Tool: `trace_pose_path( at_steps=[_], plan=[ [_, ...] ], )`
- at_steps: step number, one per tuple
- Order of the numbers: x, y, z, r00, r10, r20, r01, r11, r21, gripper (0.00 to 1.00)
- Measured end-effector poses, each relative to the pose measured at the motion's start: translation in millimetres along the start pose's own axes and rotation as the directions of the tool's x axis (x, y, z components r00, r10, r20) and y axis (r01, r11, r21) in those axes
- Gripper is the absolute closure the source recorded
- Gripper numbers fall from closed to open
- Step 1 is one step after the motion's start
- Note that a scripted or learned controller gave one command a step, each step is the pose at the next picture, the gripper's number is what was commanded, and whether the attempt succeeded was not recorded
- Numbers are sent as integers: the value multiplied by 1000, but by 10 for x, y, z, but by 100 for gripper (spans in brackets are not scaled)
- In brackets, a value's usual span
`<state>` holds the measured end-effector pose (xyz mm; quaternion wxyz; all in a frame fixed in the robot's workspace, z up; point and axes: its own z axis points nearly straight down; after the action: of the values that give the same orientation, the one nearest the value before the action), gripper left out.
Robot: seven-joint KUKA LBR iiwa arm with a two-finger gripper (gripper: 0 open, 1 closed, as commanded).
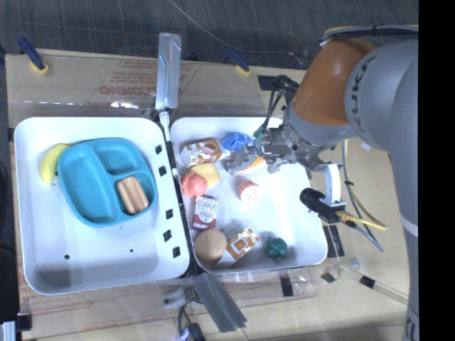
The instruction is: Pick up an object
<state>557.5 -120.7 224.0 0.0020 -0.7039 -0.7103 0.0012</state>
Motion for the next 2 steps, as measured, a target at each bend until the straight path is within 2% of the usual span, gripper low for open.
trace_pose_path(
  at_steps=[1,2],
  plan=[
    [-530,230,1175,994,-113,-2,113,994,8,0],
    [-662,-47,1322,982,-186,0,186,982,-2,0]
  ],
)
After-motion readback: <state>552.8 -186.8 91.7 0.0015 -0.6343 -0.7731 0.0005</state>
